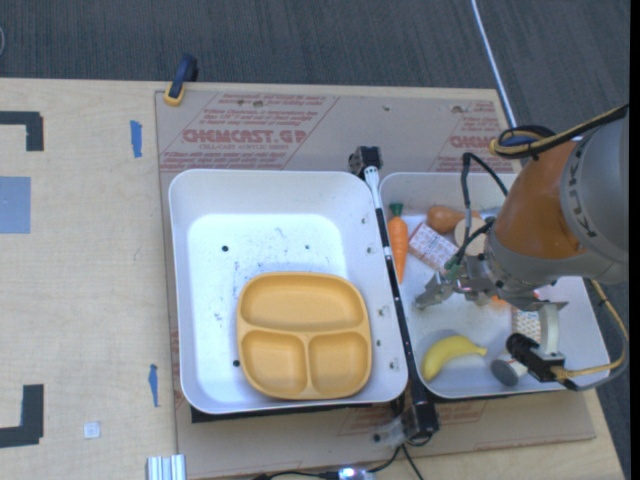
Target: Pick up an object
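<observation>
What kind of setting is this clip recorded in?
Probably a robotics lab bench set up for grasping trials: two white bins on a taped plywood bench, toy food such as a banana and carrot, and a KUKA arm.

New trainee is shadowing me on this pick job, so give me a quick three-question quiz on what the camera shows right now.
1. True or false: the yellow divided plate lies in the left bin.
2. Which lies nearest the divider between the bins: A) banana, B) carrot, C) clamp?
3. Fill in: the gripper hangs over the ____ bin.

Key: 1 true; 2 B; 3 right.
</observation>
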Motion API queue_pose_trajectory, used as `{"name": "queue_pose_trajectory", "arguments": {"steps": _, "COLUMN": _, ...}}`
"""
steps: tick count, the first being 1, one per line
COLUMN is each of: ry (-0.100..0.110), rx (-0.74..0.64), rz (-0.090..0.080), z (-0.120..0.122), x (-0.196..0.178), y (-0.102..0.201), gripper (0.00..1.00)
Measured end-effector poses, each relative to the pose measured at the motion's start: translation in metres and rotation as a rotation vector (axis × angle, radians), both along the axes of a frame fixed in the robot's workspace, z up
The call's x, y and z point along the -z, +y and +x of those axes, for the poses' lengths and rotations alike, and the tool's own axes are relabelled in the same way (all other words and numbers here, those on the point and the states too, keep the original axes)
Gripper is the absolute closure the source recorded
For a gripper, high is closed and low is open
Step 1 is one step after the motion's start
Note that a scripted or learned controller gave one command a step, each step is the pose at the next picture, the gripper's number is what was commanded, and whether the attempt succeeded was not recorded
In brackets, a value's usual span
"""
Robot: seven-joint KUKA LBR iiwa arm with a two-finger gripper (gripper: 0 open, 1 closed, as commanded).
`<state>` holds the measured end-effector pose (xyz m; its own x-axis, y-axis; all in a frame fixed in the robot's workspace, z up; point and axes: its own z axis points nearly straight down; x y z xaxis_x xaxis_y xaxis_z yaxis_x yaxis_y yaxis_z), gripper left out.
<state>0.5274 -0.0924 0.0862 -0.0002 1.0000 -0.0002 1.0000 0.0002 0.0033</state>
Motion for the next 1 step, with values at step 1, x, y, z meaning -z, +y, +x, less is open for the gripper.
{"name": "queue_pose_trajectory", "arguments": {"steps": 1, "ry": -0.001, "rx": 0.001, "rz": 0.000, "z": -0.0467, "x": -0.0001, "y": -0.0027, "gripper": 0.00}}
